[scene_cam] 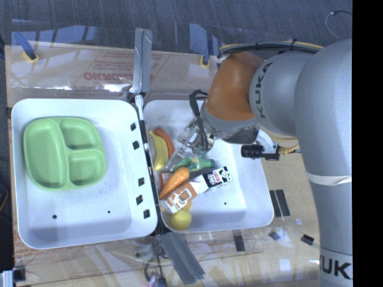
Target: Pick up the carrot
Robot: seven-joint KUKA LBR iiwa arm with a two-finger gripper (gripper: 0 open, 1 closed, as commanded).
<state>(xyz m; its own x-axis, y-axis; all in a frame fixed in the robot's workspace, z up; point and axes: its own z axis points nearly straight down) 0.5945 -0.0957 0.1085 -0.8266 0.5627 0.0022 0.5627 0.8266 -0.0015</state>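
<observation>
The carrot point(175, 180) lay in the right bin point(254, 214), near the wall that the two bins share. Its orange body pointed down toward that wall, and its green top pointed up and to the right. Just above the carrot sat a yellow banana point(161, 149) with a reddish-orange piece point(166, 141) tucked along it. Just below the carrot lay a small carton point(181, 198) with orange and white on it, and below that a round yellow lemon point(181, 219). To the right of the carrot's green top was a little black and white box point(219, 176).

The gripper point(190, 141) hung just above the carrot's green top, next to the banana. I could not tell if its fingers were apart or together.

Well away from the carrot, in the left bin point(78, 220), sat a green tray point(64, 152) with three parts.
</observation>
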